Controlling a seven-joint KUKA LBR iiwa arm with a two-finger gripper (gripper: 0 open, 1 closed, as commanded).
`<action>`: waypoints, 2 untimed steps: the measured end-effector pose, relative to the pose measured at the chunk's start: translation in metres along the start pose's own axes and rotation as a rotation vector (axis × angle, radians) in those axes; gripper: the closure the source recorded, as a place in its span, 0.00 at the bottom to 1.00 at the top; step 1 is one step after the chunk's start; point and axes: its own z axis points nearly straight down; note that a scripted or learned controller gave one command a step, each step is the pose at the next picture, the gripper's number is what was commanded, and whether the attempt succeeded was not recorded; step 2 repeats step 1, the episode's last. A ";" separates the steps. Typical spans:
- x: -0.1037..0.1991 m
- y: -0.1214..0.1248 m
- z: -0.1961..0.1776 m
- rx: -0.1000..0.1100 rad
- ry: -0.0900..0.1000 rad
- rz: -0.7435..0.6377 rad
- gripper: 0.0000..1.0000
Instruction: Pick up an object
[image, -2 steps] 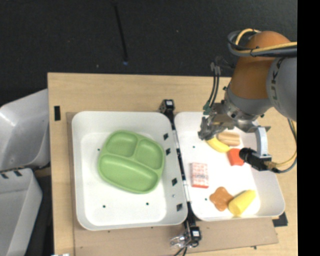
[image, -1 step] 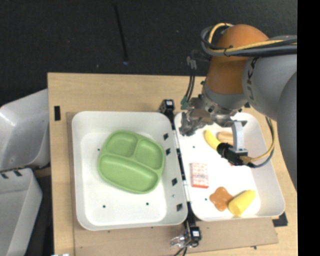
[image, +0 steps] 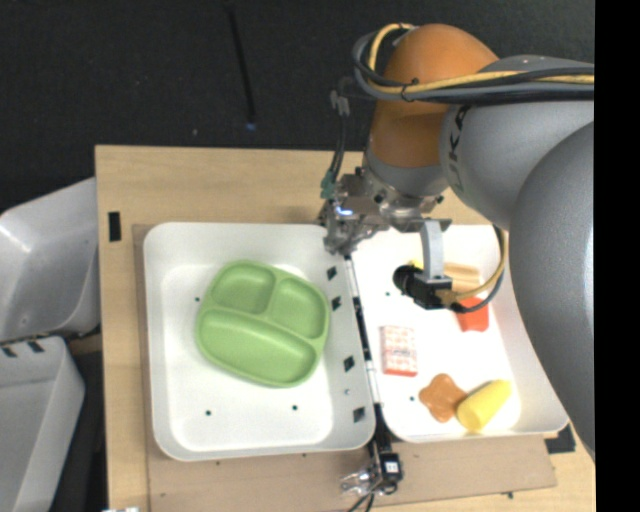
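Claw over the seam between the bins, nothing visibly held.

The claw (image: 343, 228) hangs at the back rim where the left bin (image: 170, 400) meets the right bin (image: 530, 395); I cannot tell whether it is wide or narrow. The small pickable things lie loose and apart in the right bin, probably easing a grasp: pink packet (image: 398, 350), orange block (image: 474, 317), yellow piece (image: 484, 404). The green plate (image: 262, 322) lies in the left bin.
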 end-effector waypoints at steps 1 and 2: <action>0.036 0.027 0.006 0.004 -0.004 0.000 1.00; 0.036 0.027 0.006 0.004 -0.004 0.000 1.00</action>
